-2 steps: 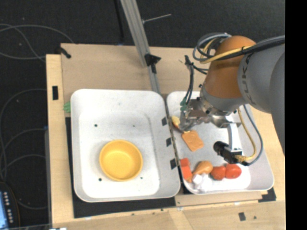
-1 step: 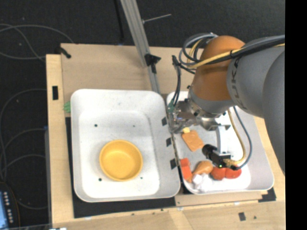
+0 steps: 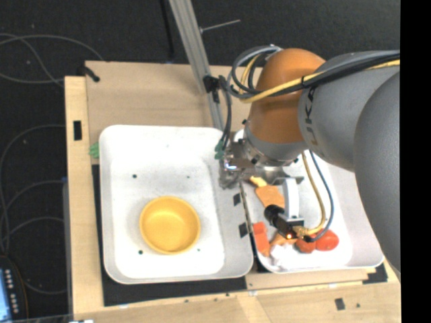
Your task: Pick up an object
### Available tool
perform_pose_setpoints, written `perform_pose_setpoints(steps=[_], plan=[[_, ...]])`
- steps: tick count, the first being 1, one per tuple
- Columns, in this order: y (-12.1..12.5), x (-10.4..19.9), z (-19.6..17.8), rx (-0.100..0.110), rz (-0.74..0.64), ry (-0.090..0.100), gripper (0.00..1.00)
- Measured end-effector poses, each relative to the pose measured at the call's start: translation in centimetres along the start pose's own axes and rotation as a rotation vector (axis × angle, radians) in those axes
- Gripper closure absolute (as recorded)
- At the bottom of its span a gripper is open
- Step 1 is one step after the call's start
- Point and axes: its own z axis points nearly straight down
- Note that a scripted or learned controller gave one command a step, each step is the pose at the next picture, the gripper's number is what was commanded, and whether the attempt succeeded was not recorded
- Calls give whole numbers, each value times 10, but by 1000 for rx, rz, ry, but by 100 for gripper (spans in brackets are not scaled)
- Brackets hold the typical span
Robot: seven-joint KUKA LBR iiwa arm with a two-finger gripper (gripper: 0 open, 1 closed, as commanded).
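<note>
The gripper (image 3: 234, 163) hangs low at the right bin's (image 3: 347, 256) left edge, near orange pieces (image 3: 269, 195); open or closed, can't tell; yellow bowl (image 3: 170, 225) sits in the left bin (image 3: 121, 153)

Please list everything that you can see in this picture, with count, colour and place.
bench: one, pale wood, under both bins
left bin: one, white, on the bench
right bin: one, white, beside it on the right
bowl: one, yellow, in the left bin
flat piece: one, orange, right bin, left part
block: one, orange, right bin, near-left corner
lump: one, red-orange, right bin, near side
arm: one, grey with orange band, from the right
gripper: one, metallic, over right bin's left rim
</note>
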Motion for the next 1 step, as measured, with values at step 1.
perform_pose_setpoints(steps=[1], plan=[[0,-2,1,1,5,0,0]])
